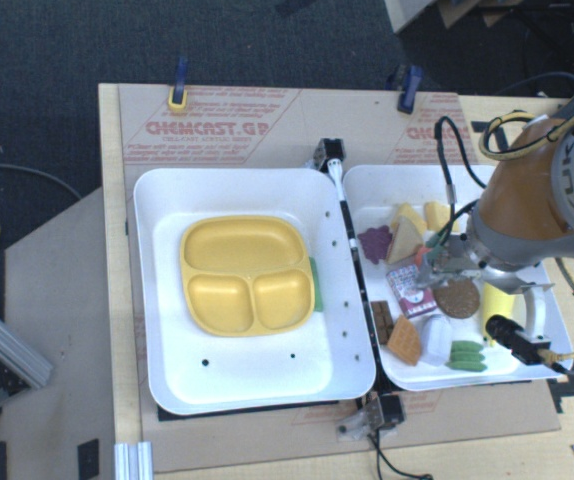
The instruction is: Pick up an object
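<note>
Hovering over right bin (567, 313) clutter — hand (437, 265) near pink-and-white packet (408, 290), flat, crinkled, beside round brown disc (457, 297) — hand state: can't tell.

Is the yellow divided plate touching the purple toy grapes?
Apart. The camera view shows the yellow divided plate in the left bin and the purple toy grapes in the right bin.

We see even, bright overhead light, faint shadows, mild glare on the white bins (157, 298), and slight softness throughout.
</note>
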Controlling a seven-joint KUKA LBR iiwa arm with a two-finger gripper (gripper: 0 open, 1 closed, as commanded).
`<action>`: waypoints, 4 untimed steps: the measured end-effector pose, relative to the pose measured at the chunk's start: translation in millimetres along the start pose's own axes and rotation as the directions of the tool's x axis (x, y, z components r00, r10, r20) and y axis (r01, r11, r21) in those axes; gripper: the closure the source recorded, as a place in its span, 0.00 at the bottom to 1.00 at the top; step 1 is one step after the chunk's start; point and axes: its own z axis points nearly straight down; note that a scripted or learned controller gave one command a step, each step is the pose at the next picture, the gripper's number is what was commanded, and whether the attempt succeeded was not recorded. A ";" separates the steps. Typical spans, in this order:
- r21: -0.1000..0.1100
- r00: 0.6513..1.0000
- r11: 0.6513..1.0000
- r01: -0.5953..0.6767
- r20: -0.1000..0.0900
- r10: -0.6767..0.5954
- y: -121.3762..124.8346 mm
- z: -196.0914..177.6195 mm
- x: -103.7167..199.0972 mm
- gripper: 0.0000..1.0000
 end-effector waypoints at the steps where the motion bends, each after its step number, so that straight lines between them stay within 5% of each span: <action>1: 0.006 1.000 1.000 0.001 0.004 -0.001 6.4 -43.9 -2.1 1.00; 2: 0.007 1.000 1.000 0.001 0.003 -0.001 12.0 -101.2 5.8 1.00; 3: 0.007 1.000 1.000 0.001 0.003 -0.001 13.3 -120.3 5.9 1.00; 4: 0.015 1.000 1.000 0.001 0.000 -0.001 1.2 -118.7 45.6 1.00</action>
